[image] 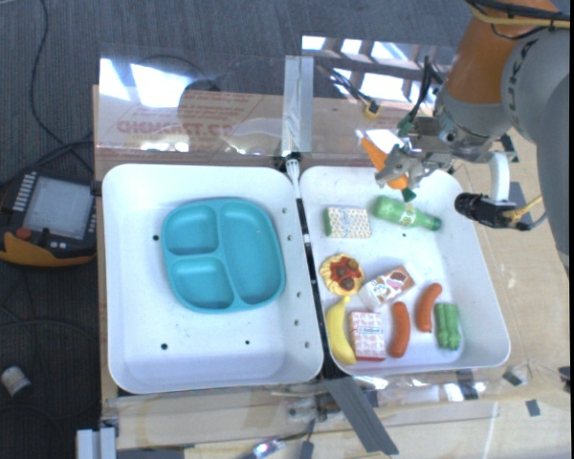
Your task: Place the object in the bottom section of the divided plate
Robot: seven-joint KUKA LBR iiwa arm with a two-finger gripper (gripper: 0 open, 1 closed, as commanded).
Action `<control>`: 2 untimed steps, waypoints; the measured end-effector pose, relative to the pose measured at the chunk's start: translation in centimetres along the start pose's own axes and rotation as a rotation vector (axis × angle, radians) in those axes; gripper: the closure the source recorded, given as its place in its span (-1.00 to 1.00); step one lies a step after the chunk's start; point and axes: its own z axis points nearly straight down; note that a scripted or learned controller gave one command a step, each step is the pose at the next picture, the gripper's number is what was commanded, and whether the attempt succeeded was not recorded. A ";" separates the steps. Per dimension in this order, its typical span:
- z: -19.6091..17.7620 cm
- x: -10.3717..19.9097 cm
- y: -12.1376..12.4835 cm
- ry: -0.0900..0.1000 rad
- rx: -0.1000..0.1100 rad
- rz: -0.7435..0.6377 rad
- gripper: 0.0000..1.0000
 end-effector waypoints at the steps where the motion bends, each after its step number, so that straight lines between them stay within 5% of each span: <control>1: 9.7 -1.2 -2.2 0.004 0.001 -0.045 1.00; 2: 9.6 1.7 1.3 0.005 0.003 0.105 1.00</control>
